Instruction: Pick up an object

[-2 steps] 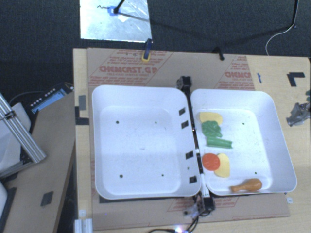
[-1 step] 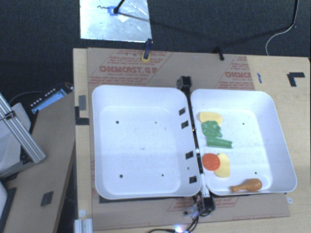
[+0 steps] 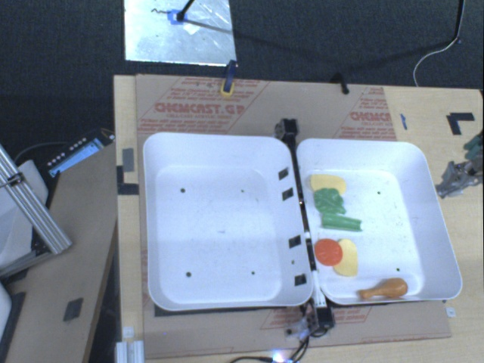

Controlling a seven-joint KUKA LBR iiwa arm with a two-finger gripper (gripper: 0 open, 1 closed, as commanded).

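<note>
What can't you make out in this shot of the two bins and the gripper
- Gripper: at the camera view's right edge, cut off and blurred, so its finger state is unreadable.
- Yellow piece: partly covered by the red round piece, so its full shape is hidden.
- Green items: too small to identify, one or two pieces unclear.
- Board lettering: partly hidden by the left bin.

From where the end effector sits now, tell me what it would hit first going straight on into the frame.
The end effector sits at the right edge, apparently pointing left. Going straight on, it would likely meet the right bin at its outer rim first, then bare floor before the green toy. Its height is unclear, so it might pass above.
</note>
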